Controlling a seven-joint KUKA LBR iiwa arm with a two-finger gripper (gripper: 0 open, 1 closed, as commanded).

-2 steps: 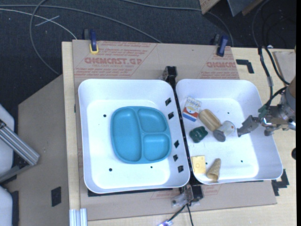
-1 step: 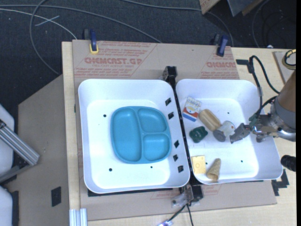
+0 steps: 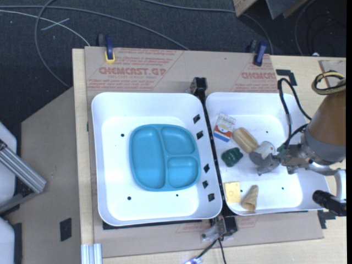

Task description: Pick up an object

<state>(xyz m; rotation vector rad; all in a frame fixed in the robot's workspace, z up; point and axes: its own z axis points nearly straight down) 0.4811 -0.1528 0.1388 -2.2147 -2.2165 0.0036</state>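
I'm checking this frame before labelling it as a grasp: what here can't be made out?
- Gripper in the right bin: blurred, its own grey body hides whether it grips anything.
- Small red, white and blue packet: print too small to read.
- Arm: cut off by the camera view's right edge.
- Bin floor beneath the blue divided tray: covered by the tray.

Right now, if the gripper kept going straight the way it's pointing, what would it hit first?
The gripper points toward the view's left across the right bin. The dark green object lies first in that line, though the gripper's height above it is unclear, so it might pass over.
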